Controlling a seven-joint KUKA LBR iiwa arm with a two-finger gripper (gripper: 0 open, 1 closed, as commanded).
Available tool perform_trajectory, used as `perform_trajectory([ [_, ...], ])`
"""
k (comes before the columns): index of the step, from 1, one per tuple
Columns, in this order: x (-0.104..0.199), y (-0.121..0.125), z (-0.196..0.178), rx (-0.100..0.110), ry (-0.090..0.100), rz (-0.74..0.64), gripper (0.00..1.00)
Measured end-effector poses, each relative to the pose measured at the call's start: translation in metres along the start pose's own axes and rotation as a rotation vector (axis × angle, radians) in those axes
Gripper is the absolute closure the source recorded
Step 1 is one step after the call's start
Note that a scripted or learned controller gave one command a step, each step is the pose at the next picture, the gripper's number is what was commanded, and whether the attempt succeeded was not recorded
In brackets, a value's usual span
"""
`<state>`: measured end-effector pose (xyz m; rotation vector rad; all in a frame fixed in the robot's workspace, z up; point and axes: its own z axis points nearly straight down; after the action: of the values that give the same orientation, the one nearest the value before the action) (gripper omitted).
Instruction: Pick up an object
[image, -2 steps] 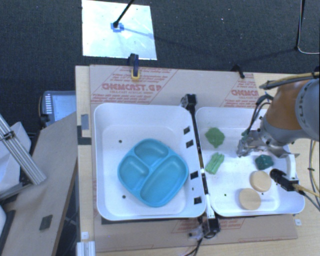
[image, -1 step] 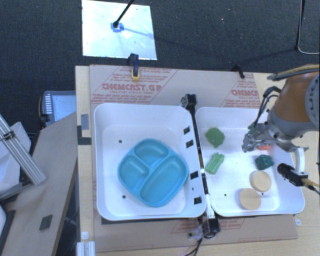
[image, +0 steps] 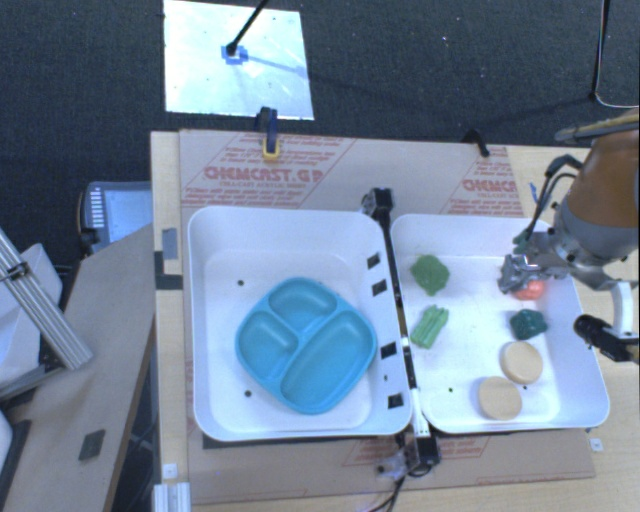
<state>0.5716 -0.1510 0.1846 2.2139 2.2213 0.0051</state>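
- We see the gripper (image: 520, 278) low over a small orange-red object (image: 533, 290) at three o'clock in the right bin (image: 470, 232), near its far right wall; whether its jaws are spread or pinching, we cannot tell.
- The object's long axis is unreadable, half hidden.
- Open white floor lies toward nine o'clock, before the green lumps (image: 430, 273).
- At six o'clock sit a teal piece (image: 528, 324) and two tan discs (image: 521, 362).
- The left bin (image: 220, 250) holds a blue sectioned plate (image: 305, 343).

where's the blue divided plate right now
In the camera view, the blue divided plate lies in the left bin, toward its lower middle, across the divider from the green items in the right bin.
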Motion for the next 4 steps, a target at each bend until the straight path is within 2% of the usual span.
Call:
perform_trajectory([
  [1,-0.001,0.000,-0.064,-0.001,0.000,-0.001,1.00],
  [3,0.102,0.023,-0.040,0.005,0.003,-0.006,1.00],
  [4,0.155,0.038,-0.050,0.002,0.004,-0.006,1.00],
])
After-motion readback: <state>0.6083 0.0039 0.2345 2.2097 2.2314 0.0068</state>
